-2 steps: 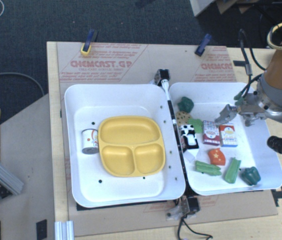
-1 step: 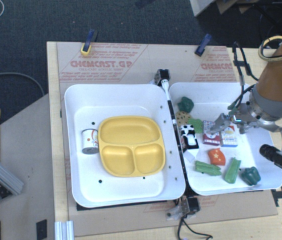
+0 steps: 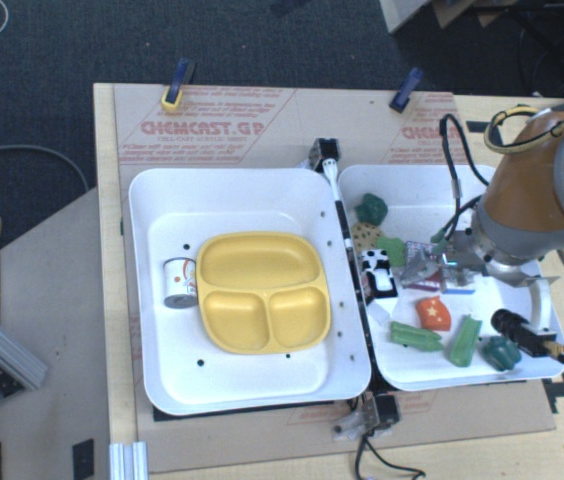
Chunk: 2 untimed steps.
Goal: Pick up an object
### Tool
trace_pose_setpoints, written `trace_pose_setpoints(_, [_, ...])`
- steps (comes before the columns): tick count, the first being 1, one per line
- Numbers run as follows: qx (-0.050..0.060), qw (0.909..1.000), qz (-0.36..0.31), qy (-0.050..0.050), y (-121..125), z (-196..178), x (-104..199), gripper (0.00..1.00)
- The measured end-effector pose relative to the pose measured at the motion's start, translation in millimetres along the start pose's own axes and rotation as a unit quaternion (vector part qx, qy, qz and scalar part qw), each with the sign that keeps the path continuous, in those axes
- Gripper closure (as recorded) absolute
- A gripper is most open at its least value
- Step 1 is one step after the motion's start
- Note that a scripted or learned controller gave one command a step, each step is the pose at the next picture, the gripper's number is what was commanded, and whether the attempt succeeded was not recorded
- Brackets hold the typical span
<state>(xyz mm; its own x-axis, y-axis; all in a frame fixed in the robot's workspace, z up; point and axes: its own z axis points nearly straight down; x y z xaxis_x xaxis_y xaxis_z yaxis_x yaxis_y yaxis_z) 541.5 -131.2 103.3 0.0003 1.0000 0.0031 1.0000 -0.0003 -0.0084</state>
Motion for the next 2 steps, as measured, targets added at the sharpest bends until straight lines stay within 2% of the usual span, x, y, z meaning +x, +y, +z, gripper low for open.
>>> trace_pose_setpoints(1, [-0.005,1.0000,0.001,-0.003,2,16,-2,0.00])
trace_pose_setpoints(2, [-0.011,0.9999,0.001,-0.003,5,2,-1,1.00])
